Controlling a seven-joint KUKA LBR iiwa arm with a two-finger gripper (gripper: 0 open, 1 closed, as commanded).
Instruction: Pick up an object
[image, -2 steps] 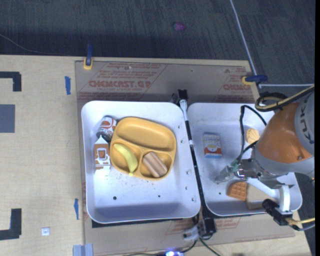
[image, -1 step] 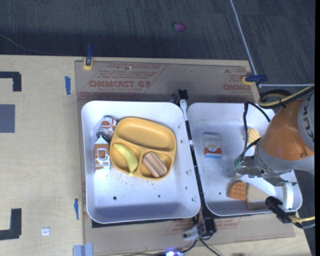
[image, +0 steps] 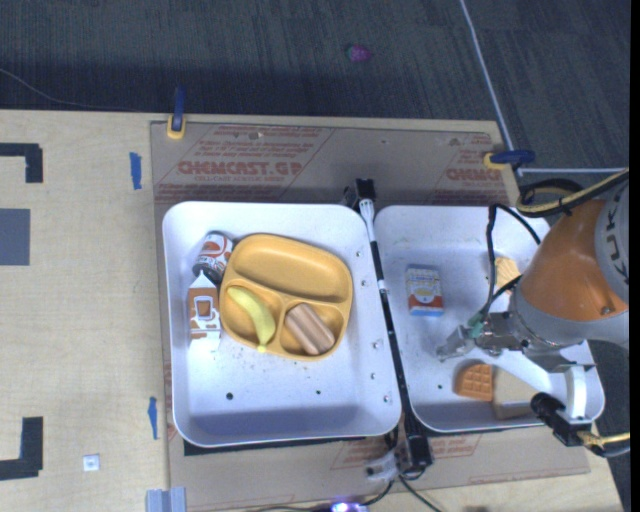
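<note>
Gripper (image: 455, 345) is seen low in right bin (image: 440, 225), near bin's middle; fingers look spread apart, nothing is held between them. Waffle (image: 475, 380) is placed just beside gripper, toward bin's front edge. Small carton (image: 425, 290) is stood near bin's left wall, apart from gripper. Left bin (image: 190, 400) is loaded with yellow divided plate (image: 285, 265); banana (image: 252, 315) and hot dog (image: 310, 330) are laid in plate's two front parts. Can (image: 211, 255) and brown box (image: 203, 310) are tucked against left bin's left wall.
</note>
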